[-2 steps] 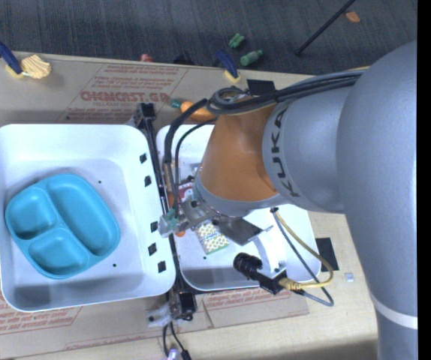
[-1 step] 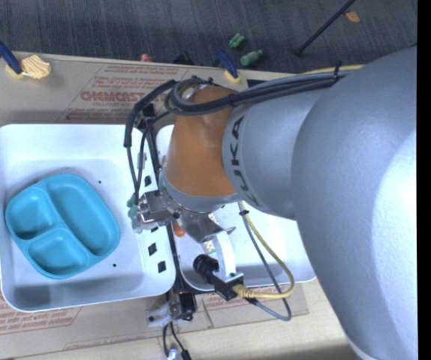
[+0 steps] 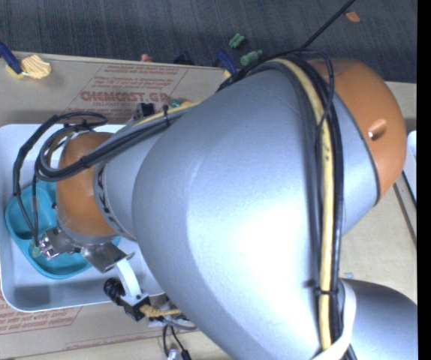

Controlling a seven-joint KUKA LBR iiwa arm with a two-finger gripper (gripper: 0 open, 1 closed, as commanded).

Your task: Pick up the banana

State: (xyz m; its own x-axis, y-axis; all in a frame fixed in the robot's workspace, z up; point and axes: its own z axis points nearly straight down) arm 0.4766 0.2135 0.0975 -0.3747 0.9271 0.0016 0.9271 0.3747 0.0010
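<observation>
I can't make out the banana from where I'm looking; the arm covers most of the bench, and if the fruit lies in the left bin it is somewhere beneath the wrist. The one yellowish thing I can pick out is a small clip or tag on the cardboard sheet at about ten o'clock from the bin, well apart from the arm, and it looks too small and lumpy to be the fruit.

What does show in the bin is a teal object, perhaps a bowl or cup, at about nine o'clock of the orange band. The gripper hangs low over it, at roughly seven o'clock of that band, and seems to be touching or just beside the teal rim.

As for the claw itself, I cannot tell whether it is spread or closed, nor whether anything sits in it; the metal parts are small and muddled against the teal.

My guess is the pick isn't done: nothing yellow is lifted clear.
</observation>
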